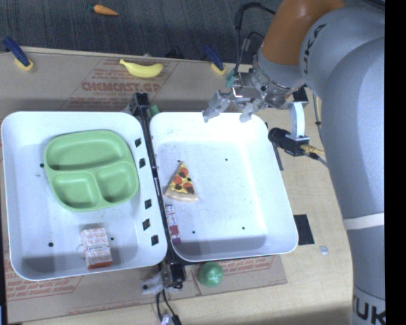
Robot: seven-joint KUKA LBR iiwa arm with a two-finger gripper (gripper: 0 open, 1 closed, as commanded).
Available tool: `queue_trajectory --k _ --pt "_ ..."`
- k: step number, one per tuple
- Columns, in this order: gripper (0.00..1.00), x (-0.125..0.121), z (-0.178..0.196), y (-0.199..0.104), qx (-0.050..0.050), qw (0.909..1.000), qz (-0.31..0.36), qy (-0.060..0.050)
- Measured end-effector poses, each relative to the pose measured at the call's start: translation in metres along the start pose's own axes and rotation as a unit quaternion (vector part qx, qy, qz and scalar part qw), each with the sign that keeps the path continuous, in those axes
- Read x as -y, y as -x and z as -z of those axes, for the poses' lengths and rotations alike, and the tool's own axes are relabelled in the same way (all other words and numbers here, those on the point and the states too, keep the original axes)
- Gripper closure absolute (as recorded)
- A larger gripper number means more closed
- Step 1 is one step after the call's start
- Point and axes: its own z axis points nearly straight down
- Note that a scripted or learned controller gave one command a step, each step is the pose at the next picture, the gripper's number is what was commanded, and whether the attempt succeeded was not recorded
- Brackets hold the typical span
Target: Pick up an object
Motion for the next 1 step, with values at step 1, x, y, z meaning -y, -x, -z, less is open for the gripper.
queue_trajectory --k 1 --pt "0.0 0.0 0.0 0.0 0.0 1.0 0.0 0.0"
